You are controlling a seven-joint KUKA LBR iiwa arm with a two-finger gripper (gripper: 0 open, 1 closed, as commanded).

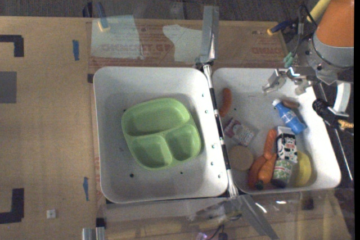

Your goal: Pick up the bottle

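- Claw (pixel 286 80): at the upper part of the right bin (pixel 332 177), near its far wall. Two metallic fingers splayed apart, one tip toward the bin's middle, the other nearer the arm. Nothing between them; gap looks bare, white bin floor behind it.
- Arm (pixel 336 19): comes in from the right, orange band above the grey wrist, cables looped around it.
- Bottle (pixel 289 117): blue with a white cap end, lying on its side on the right bin's floor, tilted diagonally, cap end toward the far wall. It sits just below the claw, apart from the fingers, not touched by them.
- Small brown sausage-like piece (pixel 291 103): just beside the bottle's upper end.
- Milk carton (pixel 284 155): cow print, lying near the front of the right bin, below the bottle.
- Banana (pixel 304 170): yellow, right of the carton, against the bin's front corner.
- Carrots (pixel 263 163): orange, left of the carton, touching it.
- Round tan disc (pixel 242 158): left of the carrots.
- Small packet (pixel 240 132): above the disc, near the divider side.
- Hot dog (pixel 225 102): reddish, upright along the left wall of the right bin.
- Left bin (pixel 107 121): holds a green divided plate (pixel 161 133), three compartments, set roughly at centre.
- Tabletop (pixel 45 121): tan board with blue tape bits and black corner marks.
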